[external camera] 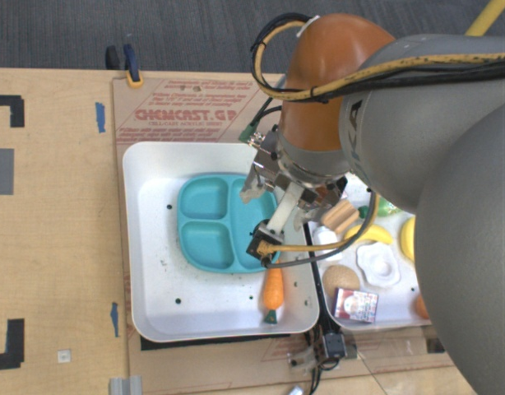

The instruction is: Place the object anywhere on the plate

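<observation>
The gripper (254,186) hovered over the teal plate's (205,225) right edge, its grip hidden from me; anything released there could tumble off toward the carrot (273,289).

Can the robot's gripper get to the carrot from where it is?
Probably yes. The carrot lies uncovered on the floor of the left bin, near the gripper, nothing on top. The bin's right wall close beside it might crowd the grab.

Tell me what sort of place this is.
Likely a robotics lab's pick-and-place bench: a grey and orange arm reaches over two white bins, one holding a teal divided plate and a toy carrot, the other more toy food.
</observation>
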Controlling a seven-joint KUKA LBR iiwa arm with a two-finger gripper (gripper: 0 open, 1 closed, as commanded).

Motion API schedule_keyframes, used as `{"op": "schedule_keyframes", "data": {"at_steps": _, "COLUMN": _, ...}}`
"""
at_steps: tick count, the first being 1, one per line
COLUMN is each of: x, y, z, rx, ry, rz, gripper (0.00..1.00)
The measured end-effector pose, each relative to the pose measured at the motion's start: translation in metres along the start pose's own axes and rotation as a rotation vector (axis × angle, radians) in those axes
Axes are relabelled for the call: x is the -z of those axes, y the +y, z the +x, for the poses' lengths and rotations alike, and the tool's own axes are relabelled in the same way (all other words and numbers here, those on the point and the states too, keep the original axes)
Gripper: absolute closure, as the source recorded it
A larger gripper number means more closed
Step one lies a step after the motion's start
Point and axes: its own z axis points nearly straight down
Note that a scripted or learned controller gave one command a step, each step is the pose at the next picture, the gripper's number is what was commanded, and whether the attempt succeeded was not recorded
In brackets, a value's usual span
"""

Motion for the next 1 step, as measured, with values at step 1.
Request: {"op": "schedule_keyframes", "data": {"at_steps": 1, "x": 0.0, "y": 0.0, "z": 0.0, "rx": 0.0, "ry": 0.0, "rz": 0.0, "gripper": 0.0}}
